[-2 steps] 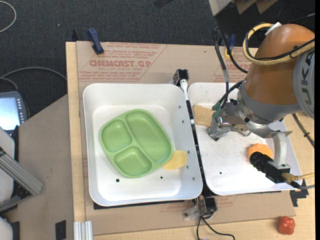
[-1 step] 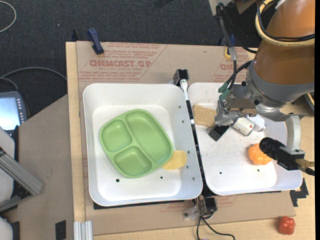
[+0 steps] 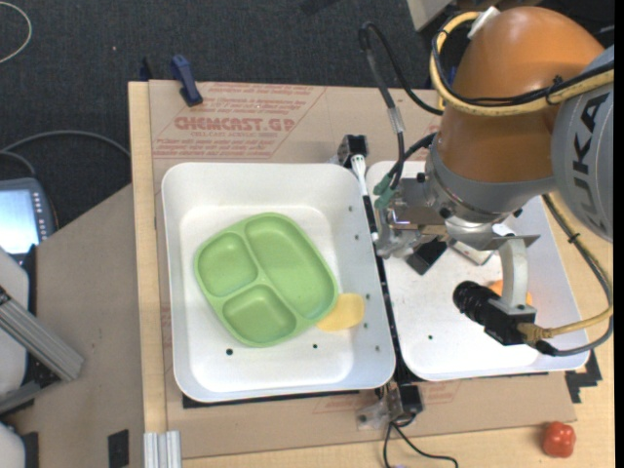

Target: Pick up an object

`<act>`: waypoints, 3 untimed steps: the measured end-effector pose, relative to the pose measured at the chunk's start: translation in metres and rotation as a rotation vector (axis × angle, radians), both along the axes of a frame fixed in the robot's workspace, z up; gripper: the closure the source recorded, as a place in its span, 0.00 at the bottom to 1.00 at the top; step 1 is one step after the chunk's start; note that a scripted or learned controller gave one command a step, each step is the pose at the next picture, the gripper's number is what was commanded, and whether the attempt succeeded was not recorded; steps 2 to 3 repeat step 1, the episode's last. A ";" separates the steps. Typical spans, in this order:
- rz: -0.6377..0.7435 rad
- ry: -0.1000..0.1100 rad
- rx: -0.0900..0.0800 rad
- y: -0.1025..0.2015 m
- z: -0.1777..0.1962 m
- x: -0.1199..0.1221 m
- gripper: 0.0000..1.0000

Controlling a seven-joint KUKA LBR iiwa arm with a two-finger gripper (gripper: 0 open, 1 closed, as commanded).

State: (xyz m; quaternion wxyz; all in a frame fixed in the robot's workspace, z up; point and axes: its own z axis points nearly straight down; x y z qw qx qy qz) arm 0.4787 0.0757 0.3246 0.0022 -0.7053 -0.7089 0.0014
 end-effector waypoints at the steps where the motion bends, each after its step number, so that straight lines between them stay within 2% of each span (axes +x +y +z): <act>1: 0.002 -0.020 0.005 0.043 0.121 0.002 1.00; 3: 0.002 -0.020 0.005 0.043 0.121 0.002 1.00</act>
